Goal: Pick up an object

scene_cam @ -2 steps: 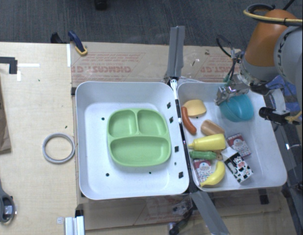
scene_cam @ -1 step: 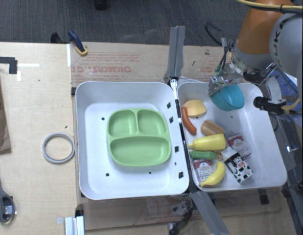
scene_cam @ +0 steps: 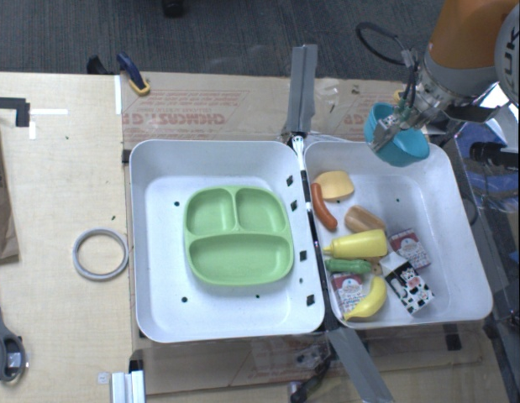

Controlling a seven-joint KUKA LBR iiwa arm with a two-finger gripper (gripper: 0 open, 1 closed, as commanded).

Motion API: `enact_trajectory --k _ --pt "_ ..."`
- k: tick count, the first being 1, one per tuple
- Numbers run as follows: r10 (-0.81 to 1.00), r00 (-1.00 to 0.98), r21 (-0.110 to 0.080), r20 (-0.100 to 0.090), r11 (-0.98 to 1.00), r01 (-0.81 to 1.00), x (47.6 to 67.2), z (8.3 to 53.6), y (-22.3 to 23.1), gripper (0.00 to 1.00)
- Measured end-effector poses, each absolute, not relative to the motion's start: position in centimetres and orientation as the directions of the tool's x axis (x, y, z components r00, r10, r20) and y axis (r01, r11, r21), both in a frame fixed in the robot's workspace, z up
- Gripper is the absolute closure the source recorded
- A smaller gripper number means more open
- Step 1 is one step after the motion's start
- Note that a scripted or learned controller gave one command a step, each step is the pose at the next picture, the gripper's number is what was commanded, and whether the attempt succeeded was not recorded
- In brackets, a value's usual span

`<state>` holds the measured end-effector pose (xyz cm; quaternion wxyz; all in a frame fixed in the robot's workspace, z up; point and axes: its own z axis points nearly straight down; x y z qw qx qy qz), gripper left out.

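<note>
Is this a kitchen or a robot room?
Probably a robot lab: a robot arm reaches over two white bins, one with a green plate, one with toy food like a banana.

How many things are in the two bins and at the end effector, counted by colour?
Green: 2, divided plate, small green packet
Yellow: 3, bottle, banana, yellow piece
Red/brown: 2, sausage, bun
Printed cartons: 3
Blue: 1, cup at the end effector
Total: 11

Bench (scene_cam: 58, 175) (pale wood): two white bins (scene_cam: 150, 250), tape ring (scene_cam: 100, 253).
</note>
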<state>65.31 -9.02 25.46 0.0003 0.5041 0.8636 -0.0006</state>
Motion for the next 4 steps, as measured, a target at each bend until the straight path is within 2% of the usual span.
enact_trajectory --k 1,2,3,4 --pt "0.877 -0.481 -0.004 0.001 0.481 0.877 60.9 22.6 -7.5 1.0" --pt "0.815 -0.58 0.002 -0.003 0.58 0.815 56.6 12.9 -12.6 1.0" --pt "0.867 -0.498 0.0 -0.001 0.498 0.867 54.1 18.7 -16.3 1.0" --pt "0.874 -0.486 -0.002 0.007 0.486 0.874 59.2 14.6 -21.0 1.0"
